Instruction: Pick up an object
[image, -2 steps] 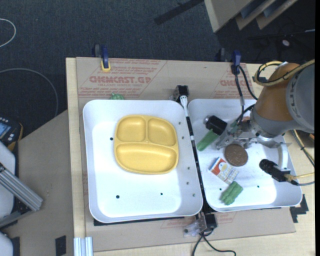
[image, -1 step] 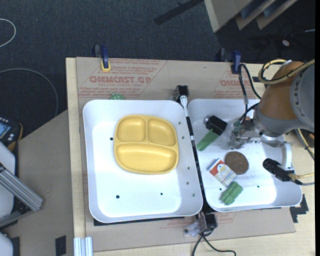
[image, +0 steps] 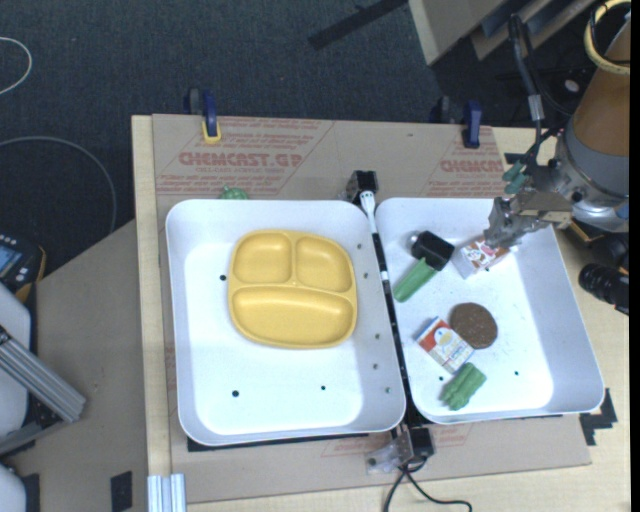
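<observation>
A small white-and-red packet (image: 478, 256) is lying in the upper part of the right bin (image: 560, 330), toward the upper right of the frame; the gripper (image: 503, 228) is sitting right over its upper edge, seemingly touching it, though whether the packet is actually being held is too blurred to tell, and the gripper's state cannot be told either. The grey arm (image: 590, 150) with its orange band is reaching in from the upper right corner.

Just left of the packet a black block (image: 432, 247) is lying, and a green marker-like stick (image: 411, 281) is slanting down from it toward the bin's left wall; lower in the same bin a brown round disc (image: 473, 325) is resting beside a small red-and-white box (image: 444, 345), the two touching or nearly so; a green ridged piece (image: 463, 386) is lying below them, near the bin's lower edge.

The left bin (image: 200, 350) is holding a yellow divided plate (image: 293, 288) in its upper half; both bins are sitting side by side on a brown board over the surface (image: 160, 200), with blue clamps (image: 209, 108) gripping the board's top edge.
</observation>
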